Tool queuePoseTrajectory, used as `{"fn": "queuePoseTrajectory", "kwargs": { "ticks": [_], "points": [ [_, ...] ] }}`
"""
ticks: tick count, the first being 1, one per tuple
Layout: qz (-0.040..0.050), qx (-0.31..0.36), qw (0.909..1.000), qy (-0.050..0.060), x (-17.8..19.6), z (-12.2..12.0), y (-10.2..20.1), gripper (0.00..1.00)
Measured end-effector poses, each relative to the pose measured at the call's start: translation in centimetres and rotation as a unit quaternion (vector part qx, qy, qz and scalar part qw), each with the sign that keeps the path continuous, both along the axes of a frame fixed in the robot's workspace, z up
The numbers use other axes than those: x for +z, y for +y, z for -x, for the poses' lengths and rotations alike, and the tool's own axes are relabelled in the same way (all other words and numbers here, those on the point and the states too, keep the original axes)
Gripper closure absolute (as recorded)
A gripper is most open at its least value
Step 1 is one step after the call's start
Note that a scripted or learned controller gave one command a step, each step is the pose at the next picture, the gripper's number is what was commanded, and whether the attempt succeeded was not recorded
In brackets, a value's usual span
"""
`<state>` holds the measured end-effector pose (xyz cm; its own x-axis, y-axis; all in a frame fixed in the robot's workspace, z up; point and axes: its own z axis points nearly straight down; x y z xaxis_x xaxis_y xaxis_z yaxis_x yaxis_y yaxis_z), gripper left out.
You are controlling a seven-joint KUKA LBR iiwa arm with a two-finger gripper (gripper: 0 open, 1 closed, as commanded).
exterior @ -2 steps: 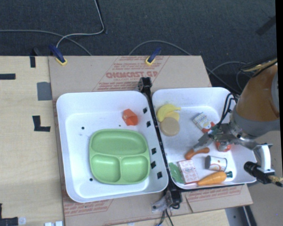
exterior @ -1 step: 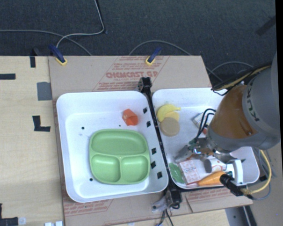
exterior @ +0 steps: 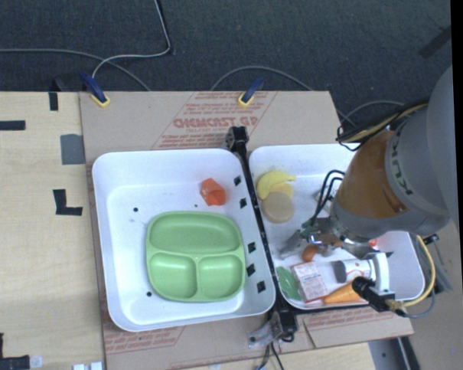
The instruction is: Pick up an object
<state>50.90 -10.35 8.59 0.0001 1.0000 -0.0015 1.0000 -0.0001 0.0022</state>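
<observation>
My gripper (exterior: 299, 242) hangs low in the right bin (exterior: 333, 151), its fingers spread apart with nothing seen between them. A small orange piece (exterior: 309, 254) lies just below the fingertips. Up and to the left of the gripper sit a tan round item (exterior: 278, 207) and a yellow item (exterior: 273, 183). Near the bin's front edge lie a red-and-white packet (exterior: 309, 281), a green item (exterior: 286, 281) and an orange carrot-like piece (exterior: 342, 294). The arm's orange band (exterior: 373, 183) covers the right part of this bin.
The left bin (exterior: 114, 224) holds a green three-part tray (exterior: 196, 255) and a small orange-red block (exterior: 213, 192) near its back right. A black divider (exterior: 252, 218) runs between the bins. Yellow clamps (exterior: 250, 94) and cables lie behind.
</observation>
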Motion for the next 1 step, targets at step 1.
{"fn": "queuePoseTrajectory", "kwargs": {
  "ticks": [1],
  "points": [
    [0.0005, 0.0, 1.0, 0.0, 0.99, 0.0, -0.06, 1.0]
  ]
}}
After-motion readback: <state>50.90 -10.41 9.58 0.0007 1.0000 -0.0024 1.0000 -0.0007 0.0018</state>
